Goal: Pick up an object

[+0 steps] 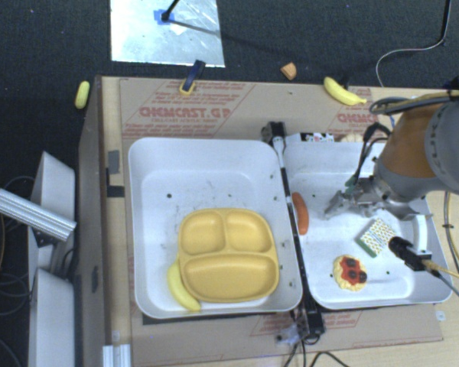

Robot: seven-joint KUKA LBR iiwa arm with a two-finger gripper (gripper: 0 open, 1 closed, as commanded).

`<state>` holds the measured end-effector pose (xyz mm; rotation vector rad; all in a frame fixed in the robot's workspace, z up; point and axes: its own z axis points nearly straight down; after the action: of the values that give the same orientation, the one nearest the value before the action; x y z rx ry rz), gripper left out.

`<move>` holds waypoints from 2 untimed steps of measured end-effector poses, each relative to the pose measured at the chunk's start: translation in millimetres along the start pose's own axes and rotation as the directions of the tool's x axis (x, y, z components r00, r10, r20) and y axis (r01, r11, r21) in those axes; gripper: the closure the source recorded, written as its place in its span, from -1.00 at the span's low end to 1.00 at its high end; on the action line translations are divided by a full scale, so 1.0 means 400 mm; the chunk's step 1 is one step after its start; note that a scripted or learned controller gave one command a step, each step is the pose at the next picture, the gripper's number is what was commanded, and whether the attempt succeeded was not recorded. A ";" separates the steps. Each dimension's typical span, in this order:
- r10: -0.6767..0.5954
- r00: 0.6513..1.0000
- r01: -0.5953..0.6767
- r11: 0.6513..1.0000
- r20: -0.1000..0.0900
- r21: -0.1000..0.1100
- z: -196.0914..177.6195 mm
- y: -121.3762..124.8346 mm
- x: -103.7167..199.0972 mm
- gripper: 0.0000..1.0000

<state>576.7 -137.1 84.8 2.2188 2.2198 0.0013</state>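
Observation:
In the right bin (321, 176), my gripper (350, 200) hangs low over the bare floor near the middle. An orange carrot-like piece (301, 212) lies against that bin's left wall, left of the gripper. A white and green checkered block (377, 236) rests just below and right of the gripper. Nearer the front edge lies a yellow toy pizza slice with red spots (350, 272). I see nothing held under the gripper. The grey arm with its orange band (413, 147) comes in from the right.
The left bin (206, 167) holds a yellow divided plate (228, 252) and a yellow banana (180, 287) at its front left. On the bench behind the bins lie another banana (343, 92) and a small orange piece (289, 70).

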 end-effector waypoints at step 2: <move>-0.001 1.000 0.001 1.000 -0.001 0.003 0.003 0.081 -0.157 -1.00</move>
<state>609.3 -199.8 83.9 2.2192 2.2236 -0.0001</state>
